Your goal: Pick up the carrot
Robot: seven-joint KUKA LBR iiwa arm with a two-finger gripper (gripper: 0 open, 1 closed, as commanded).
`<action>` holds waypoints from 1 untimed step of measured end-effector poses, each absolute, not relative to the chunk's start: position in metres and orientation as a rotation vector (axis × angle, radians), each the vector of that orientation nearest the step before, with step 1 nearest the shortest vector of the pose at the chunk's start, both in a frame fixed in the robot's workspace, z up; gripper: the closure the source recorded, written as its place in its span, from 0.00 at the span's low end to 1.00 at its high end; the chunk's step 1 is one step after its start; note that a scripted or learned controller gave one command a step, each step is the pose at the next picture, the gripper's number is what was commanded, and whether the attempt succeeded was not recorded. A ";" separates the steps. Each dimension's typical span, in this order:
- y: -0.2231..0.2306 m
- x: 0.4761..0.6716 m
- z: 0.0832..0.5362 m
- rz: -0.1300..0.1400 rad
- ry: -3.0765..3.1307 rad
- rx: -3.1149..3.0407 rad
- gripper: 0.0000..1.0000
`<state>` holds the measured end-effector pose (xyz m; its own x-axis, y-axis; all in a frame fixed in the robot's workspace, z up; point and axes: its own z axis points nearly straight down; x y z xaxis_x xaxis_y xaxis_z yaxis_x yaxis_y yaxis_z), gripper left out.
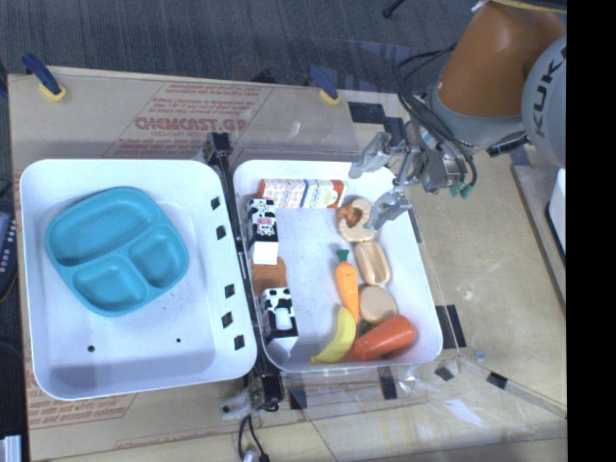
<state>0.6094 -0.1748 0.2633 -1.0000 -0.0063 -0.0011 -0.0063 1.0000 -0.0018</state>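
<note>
The carrot (346, 287), orange with a small green top, lies lengthwise in the middle of the right bin (318, 234), between a hot dog bun and the bin's bare floor. My gripper (379, 179) hovers over the bin's far right corner, well beyond the carrot's green end. Its two fingers (369, 155) stand apart, open, with nothing between them. One fingertip sits close to a small round pastry (353, 217).
Around the carrot lie a hot dog bun (372, 261), a round bun (377, 304), a banana (336, 338) and a red-orange pepper (387, 336). Cartons (301, 192) and blocks (269, 275) line the far and left walls. A blue divided plate (115, 248) sits in the left bin (58, 354).
</note>
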 end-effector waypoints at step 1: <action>-0.169 0.578 0.127 0.002 3.126 0.399 0.00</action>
<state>0.5776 -0.1688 0.1267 -0.9680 0.2509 0.0094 0.2509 0.9680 0.0003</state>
